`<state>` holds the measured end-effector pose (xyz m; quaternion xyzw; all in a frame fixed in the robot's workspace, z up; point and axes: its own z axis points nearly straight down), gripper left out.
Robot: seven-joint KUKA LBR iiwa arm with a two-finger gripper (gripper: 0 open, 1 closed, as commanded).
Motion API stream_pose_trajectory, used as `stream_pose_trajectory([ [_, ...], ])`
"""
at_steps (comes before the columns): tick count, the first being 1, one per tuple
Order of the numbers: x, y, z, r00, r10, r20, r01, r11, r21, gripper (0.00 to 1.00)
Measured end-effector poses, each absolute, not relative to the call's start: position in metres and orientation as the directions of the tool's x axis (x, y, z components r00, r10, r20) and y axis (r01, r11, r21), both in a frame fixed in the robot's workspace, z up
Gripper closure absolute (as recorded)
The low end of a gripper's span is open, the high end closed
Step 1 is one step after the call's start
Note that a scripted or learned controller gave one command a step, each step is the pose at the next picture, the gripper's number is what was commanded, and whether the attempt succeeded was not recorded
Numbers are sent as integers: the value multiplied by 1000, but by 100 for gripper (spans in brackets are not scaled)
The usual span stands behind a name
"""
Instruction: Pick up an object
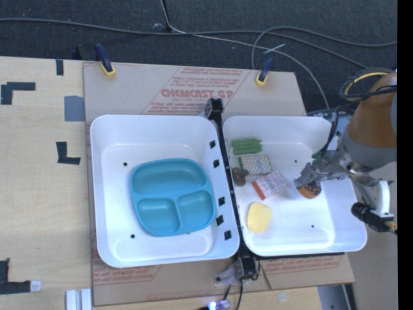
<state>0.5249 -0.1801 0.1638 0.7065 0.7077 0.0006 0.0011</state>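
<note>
The right bin point(322, 237) holds a green ridged object point(246, 146), a speckled white packet point(257, 165), a clear wrapper with a red piece point(268, 186), a small brown item point(241, 175) and a yellow lump point(259, 217). My gripper point(310, 185) hangs low over the bin's right part, directly above a small orange-brown object point(311, 192). That object sits right at the fingertips, and whether they grip it is hidden. The arm reaches in from the right, orange band point(373, 121) above the wrist.
The left bin point(110, 141) carries a blue divided tray point(173, 196). A black divider point(222, 173) with clips runs between the bins. Cables cross the dark floor at the back, and two clamps point(104, 62) hold the cardboard underlay.
</note>
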Motion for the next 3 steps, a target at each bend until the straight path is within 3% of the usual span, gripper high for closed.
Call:
stream_pose_trajectory([
  [1,528,-182,226,-2,1000,-2,1000,2,4,100],
  [2,528,-182,255,-2,1000,-1,1000,2,1,100],
  [3,520,-123,258,-5,1000,0,1000,5,-1,100],
])
